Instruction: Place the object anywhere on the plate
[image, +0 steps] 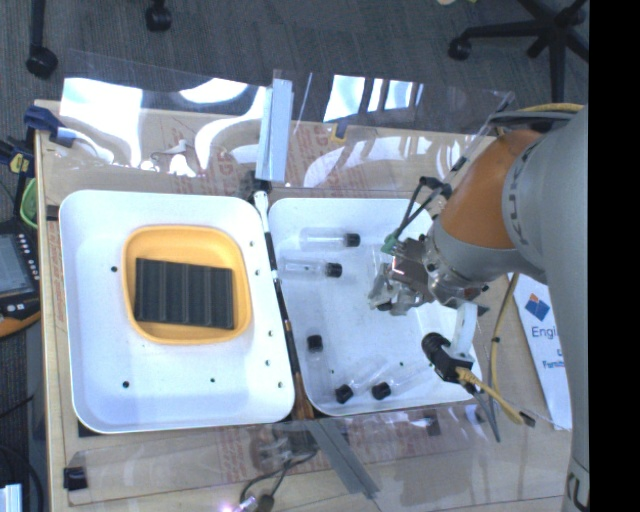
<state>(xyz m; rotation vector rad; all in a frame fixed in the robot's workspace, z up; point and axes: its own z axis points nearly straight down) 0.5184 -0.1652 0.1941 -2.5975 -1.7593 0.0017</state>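
On the tabletop (150, 470), the left bin (90, 380) holds a yellow plate (135, 245) with a dark ribbed insert (185, 293) lying flat in its middle. Just to its right, touching along the shared edge, the right bin (340, 330) carries several clear vials with black caps: one vial (328, 239) lies near the top wall, a second vial (310, 268) lies just below it, and two more, a lower vial (360, 385) and a neighbouring vial (400, 380), lie near the bottom wall. A loose black cap (315, 343) sits apart from them, left of the bin's middle. All of these vials rest in the right bin, well apart from the plate. Further right, the tool (395, 290) hangs over the right half of that bin, below the arm's orange band (480, 200); whether it is spread or pressed together cannot be told, since its metal parts blur together. A white booklet with blue print (540, 340) lies on the tabletop at the far right.
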